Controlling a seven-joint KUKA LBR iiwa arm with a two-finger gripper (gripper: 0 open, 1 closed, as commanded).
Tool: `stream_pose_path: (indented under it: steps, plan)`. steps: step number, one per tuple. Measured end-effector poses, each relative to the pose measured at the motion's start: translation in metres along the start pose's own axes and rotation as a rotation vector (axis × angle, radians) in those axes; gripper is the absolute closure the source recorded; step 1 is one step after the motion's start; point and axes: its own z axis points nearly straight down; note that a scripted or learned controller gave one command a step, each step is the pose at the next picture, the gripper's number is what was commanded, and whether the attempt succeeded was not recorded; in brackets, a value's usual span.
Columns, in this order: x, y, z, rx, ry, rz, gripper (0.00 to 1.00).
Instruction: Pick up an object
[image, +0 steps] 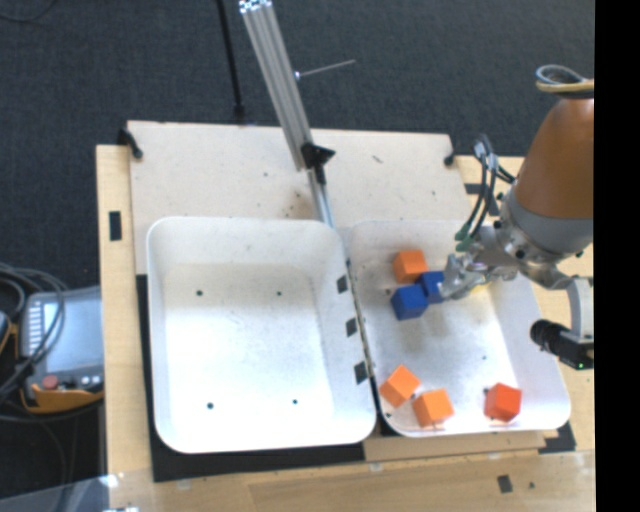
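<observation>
Hovering hand in right bin | blue cubes touching its tip | finger state unclear

Bench: pale wooden top, its far part bare board with small dark clips at the far corners.
Left bin: shallow, white, lying on the bench's left half.
Right bin: shallow, white, just beside the left bin, their inner rims touching.
Metal rail: slanted, meeting the bench at the far edge between the bins.
</observation>
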Motion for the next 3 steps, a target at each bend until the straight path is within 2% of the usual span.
stream_pose_path:
  steps: [1,3]
  plan:
    - [0.044,-0.006,0.013,-0.001,0.0,0.0,1.0]
    - [0.164,0.0,0.042,0.003,0.001,-0.002,1.0]
